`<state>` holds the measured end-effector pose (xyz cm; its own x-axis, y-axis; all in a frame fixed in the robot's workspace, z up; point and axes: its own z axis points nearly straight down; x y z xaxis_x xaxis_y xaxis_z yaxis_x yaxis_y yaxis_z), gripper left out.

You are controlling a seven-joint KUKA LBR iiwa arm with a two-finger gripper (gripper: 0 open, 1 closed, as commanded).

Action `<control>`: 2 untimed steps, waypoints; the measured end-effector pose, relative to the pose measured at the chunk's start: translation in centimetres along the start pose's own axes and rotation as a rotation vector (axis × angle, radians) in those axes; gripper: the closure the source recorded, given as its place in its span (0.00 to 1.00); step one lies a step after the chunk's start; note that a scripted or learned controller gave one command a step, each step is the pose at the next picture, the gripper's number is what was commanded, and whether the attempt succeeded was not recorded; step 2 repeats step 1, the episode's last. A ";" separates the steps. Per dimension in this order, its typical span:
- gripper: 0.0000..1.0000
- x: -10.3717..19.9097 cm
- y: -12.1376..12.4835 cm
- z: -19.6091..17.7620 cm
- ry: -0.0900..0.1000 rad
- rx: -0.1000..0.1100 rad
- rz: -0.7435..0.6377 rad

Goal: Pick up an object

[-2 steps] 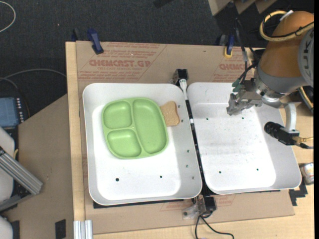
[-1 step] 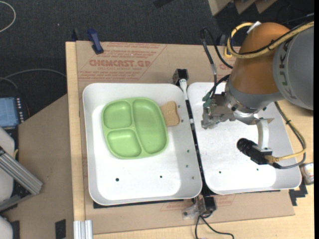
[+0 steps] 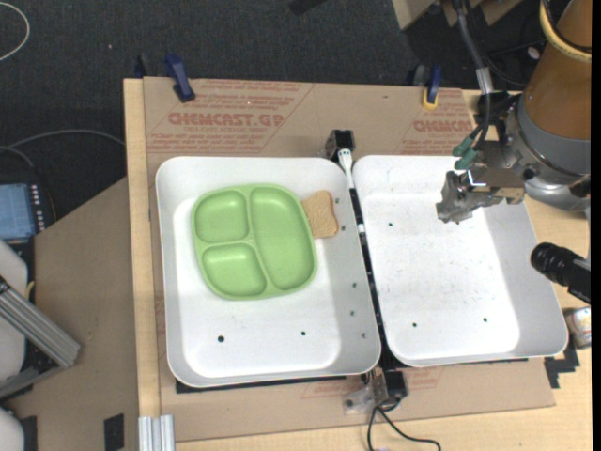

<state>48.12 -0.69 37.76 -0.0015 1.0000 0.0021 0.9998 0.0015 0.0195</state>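
Pincer over the right bin, tray and sponge in the left

The pincer [image 3: 457, 203] hangs above the right bin [image 3: 470, 327] near its far edge (whether it is apart or together I cannot tell). In the left bin [image 3: 254, 346], a green divided tray [image 3: 254, 241] lies toward the far side, a tan sponge [image 3: 321, 214] touching its right rim.
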 end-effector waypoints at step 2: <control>1.00 9.5 -0.1 -1.7 0.001 0.014 -0.010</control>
